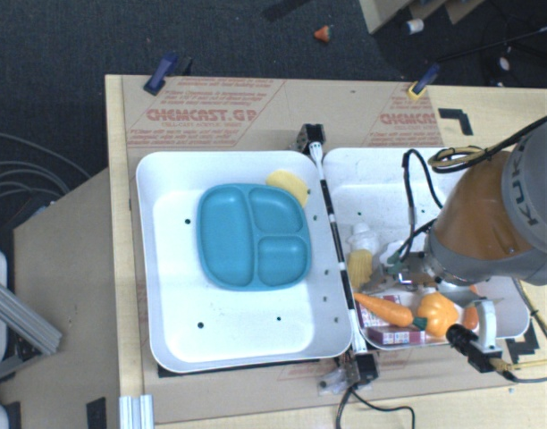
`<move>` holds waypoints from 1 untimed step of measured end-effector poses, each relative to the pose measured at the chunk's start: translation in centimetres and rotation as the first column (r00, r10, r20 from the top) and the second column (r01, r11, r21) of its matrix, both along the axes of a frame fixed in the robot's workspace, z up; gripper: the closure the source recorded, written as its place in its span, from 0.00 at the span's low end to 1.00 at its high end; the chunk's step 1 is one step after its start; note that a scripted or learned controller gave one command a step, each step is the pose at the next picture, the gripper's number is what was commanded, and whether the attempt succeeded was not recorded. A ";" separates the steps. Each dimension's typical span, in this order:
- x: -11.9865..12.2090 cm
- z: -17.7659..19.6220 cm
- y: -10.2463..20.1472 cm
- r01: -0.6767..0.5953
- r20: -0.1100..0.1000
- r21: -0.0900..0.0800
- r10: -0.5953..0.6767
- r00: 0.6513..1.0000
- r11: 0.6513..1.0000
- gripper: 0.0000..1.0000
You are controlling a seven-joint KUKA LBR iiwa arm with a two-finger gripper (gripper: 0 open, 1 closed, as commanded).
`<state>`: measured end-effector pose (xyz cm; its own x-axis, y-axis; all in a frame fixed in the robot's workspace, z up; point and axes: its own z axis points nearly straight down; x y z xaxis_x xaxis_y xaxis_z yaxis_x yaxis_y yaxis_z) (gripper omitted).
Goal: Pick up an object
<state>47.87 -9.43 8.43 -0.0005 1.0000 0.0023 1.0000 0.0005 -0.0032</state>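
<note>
The arm reaches in from the right, bent low over the right bin. That bin's lower part holds a carrot, an orange pepper and a package. The left bin holds a blue tray with 3 compartments and a yellow item.

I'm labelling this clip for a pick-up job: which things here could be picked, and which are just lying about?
Could be picked:
- blue divided plate, left bin
- yellow item at its far edge
- carrot, right bin
- orange fruit, right bin
- small white bottle, right bin

Lying about:
- blue clamp on the bench's far edge
- grey cables on the floor
</note>
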 end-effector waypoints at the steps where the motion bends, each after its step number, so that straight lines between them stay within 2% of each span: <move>1: 4.8 0.0 0.2 0.000 0.004 -0.002 0.000 1.000 1.000 0.00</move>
